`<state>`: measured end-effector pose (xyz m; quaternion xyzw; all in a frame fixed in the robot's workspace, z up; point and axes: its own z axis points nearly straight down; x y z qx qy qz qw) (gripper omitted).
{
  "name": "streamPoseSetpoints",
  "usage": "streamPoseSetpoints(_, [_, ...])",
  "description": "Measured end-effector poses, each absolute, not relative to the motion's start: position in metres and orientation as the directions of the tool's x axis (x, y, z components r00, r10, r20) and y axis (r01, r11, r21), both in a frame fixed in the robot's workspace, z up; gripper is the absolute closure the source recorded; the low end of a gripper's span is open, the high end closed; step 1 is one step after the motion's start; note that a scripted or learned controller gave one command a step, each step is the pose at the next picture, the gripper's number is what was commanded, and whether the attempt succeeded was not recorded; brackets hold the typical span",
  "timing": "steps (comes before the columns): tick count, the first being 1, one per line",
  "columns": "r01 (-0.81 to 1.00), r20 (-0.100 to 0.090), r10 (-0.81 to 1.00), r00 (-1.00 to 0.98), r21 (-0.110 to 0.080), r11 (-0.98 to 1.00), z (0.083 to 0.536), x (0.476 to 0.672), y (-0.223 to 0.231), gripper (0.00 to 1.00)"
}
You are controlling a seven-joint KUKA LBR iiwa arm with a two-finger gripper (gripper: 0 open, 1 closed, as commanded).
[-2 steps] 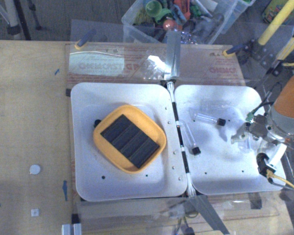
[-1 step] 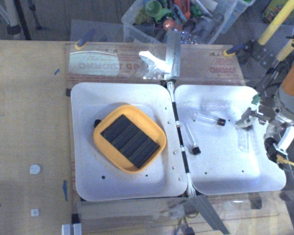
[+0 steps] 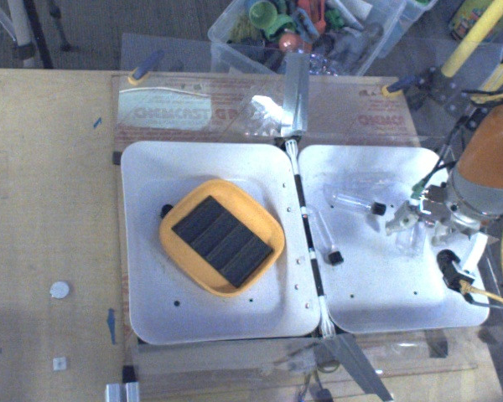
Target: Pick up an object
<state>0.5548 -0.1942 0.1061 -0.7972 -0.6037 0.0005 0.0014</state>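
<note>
A yellow rounded-square object (image 3: 222,238) with a black ribbed top lies tilted in the middle of the left bin (image 3: 142,300). A small black thing (image 3: 165,211) peeks out at its upper left edge. In the right bin (image 3: 377,308) lie a clear tube with a black end (image 3: 359,203) and a small black block (image 3: 335,258). My gripper (image 3: 407,221) hangs low over the right bin's right half, just right of the clear tube's black end. Something faint and clear (image 3: 412,239) sits just under it; I cannot make out what it is.
The arm's orange band (image 3: 490,153) and grey wrist stand over the right bin's right edge, with cables (image 3: 457,270) trailing below. A metal divider (image 3: 306,224) separates the bins. Behind the bench is a clear tub of toys (image 3: 318,15). Bare wooden tabletop (image 3: 42,224) stretches left.
</note>
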Motion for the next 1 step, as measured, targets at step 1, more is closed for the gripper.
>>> streamPoseSetpoints(1, [0.963,0.001,0.963,0.271,-0.002,-0.271,0.1063,0.5548,-0.1944,0.00])
